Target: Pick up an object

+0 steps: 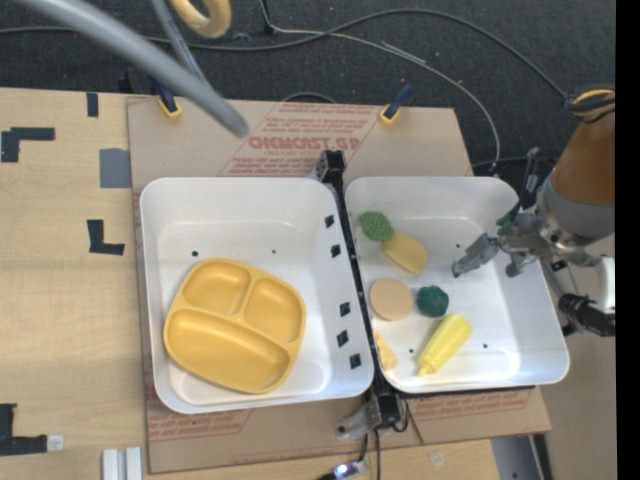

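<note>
The right bin holds several small objects: a bumpy green piece, a pale yellow piece, a tan round disc, a dark green lump and a long yellow object. A small yellow scrap lies against the divider. My gripper hangs over the right side of this bin, to the right of the pale yellow piece and above the dark green lump in the view. It is open with nothing between its fingers.
The left bin holds a yellow divided plate. A black divider separates the bins. A grey hose crosses the top left, and cables run over the dark floor behind the bench.
</note>
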Controlling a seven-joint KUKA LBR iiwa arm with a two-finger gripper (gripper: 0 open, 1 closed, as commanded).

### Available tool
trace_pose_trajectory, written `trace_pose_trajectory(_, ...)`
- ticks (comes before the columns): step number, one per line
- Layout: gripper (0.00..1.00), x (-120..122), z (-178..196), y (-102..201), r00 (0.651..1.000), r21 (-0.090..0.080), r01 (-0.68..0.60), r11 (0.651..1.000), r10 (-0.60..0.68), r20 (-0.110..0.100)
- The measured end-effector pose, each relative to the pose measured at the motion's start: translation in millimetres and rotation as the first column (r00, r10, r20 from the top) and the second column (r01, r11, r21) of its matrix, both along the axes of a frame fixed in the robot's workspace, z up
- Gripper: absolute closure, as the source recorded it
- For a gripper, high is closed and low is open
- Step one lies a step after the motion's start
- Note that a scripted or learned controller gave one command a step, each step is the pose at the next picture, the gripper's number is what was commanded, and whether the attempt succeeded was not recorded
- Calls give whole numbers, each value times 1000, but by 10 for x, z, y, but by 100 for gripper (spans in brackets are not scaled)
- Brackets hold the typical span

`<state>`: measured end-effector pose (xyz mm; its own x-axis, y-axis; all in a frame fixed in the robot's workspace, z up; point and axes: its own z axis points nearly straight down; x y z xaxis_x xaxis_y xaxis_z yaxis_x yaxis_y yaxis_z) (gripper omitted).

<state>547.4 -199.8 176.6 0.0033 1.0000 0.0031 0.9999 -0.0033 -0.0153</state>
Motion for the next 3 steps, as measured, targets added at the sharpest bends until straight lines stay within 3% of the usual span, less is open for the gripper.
trace_pose_trajectory(1,0,36,79,5,1000,-3,-4,1000,4,14)
trace_pose_trajectory(2,0,-16,-560,-3,1000,-2,-3,1000,3,8)
trace_pose_trajectory(3,0,-12,-933,1,1000,-5,-5,1000,5,16)
